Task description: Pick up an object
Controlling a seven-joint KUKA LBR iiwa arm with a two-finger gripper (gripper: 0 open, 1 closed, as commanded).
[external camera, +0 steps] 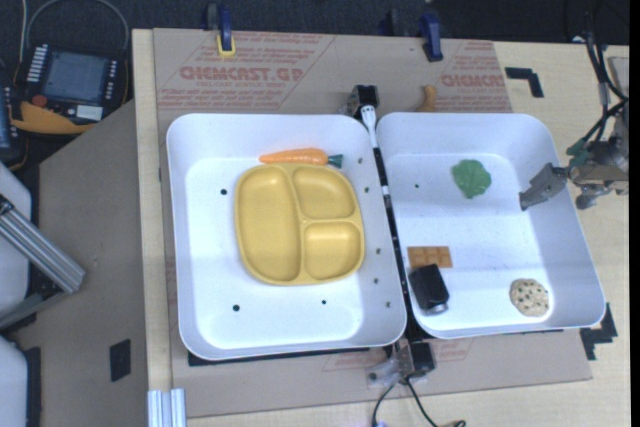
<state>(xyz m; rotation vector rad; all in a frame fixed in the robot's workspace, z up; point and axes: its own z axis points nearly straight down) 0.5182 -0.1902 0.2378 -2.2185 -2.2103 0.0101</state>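
Observation:
The right bin (500, 127) holds a green lumpy object (471, 177) near its back, a brown square cracker (431, 257) and a black object (430, 286) at its front left, and a round cookie (529, 296) at its front right. In the left bin (205, 315) lies a yellow divided plate (300, 220), with an orange carrot (295, 156) just behind it. My gripper (560, 187) hangs over the right bin's right rim, to the right of the green object and well apart from it. Nothing is seen in its grasp.
Cables and part of the arm (605, 150) crowd the right edge of the bench. Two clamps (224, 30) (431, 33) sit on the back edge of the board. A teach pendant (72, 80) lies off the bench at the left.

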